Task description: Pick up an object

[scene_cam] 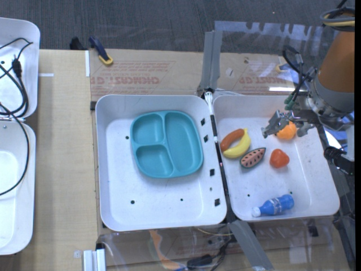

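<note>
reaching into right bin point(316, 202), gripper point(286, 126) sitting over small orange fruit point(287, 132) near far wall. grip state: cannot tell. probably mid-grasp, lifting not yet showing. needing a firm close, then straight rise, avoiding red fruit point(278, 158) and banana point(237, 143) nearby.

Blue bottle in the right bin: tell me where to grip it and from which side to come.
Grip the blue bottle across its blue middle, coming straight down from above. It lies on its side near the bin's front wall, white cap pointing left, so the long rounded body offers two opposite flanks. Nothing lies close beside it; the red fruit sits well back.
</note>
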### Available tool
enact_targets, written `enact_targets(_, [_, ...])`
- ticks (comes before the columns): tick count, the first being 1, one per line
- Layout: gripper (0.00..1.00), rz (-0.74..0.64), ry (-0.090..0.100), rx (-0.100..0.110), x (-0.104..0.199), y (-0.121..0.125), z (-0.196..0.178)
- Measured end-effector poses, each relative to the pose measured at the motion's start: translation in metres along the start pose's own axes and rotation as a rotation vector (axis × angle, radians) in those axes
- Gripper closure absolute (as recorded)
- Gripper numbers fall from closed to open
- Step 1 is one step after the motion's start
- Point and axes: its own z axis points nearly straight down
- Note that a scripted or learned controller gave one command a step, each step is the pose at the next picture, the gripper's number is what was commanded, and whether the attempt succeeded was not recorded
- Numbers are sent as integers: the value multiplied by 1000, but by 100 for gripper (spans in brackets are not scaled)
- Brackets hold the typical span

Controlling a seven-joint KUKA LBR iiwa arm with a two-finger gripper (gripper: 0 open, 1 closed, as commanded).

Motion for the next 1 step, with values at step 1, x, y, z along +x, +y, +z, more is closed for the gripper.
enact_targets(1, [0,4,1,0,7,6,153])
